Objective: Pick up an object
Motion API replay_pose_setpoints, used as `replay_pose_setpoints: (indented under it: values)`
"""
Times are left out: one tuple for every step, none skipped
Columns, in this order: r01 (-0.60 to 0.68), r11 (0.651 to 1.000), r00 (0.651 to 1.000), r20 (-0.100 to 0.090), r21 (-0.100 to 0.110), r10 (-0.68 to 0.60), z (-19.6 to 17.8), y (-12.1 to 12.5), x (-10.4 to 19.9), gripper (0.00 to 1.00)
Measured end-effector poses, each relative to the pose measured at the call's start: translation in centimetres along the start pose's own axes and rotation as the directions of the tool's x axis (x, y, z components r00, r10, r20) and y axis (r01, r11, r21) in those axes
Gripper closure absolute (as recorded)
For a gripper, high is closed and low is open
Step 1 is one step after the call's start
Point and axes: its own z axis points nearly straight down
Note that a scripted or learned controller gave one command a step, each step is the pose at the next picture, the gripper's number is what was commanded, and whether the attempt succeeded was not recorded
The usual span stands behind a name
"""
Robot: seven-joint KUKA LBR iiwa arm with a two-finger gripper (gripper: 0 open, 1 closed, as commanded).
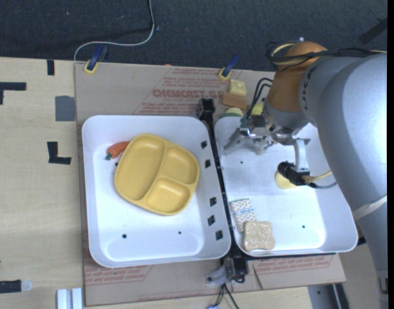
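Note:
My gripper (266, 148) hangs over the back of the right bin (338, 234), below the orange band of the arm. Its two metal fingers (232, 141) stand spread apart and open, with nothing between them. A pale yellow thing (284, 181) lies just right of and below the gripper, partly hidden. Nearer the front of this bin lie a tan cracker-like square (258, 235) and a small patterned packet (241, 208). In the left bin (97, 237) a yellow divided plate (157, 174) rests, with an orange carrot-like piece (117, 149) poking out at its upper left.
A tan block (235, 95) and a pale green thing (232, 112) sit at the back rim of the right bin, close to the gripper. The black divider (213, 172) runs between the bins. The big grey arm covers the right bin's right side.

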Motion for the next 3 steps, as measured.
replay_pose_setpoints:
  values:
    - [0.002, 1.0, 1.0, 0.0, 0.004, -0.002, 0.0, 1.3, 0.5, 0.0]
    - [-0.001, 1.0, 1.0, 0.0, 0.001, 0.001, 0.0, -0.9, 0.2, 0.0]
    - [0.002, 1.0, 1.0, 0.002, 0.007, -0.002, 0.0, 1.3, 0.6, 0.0]
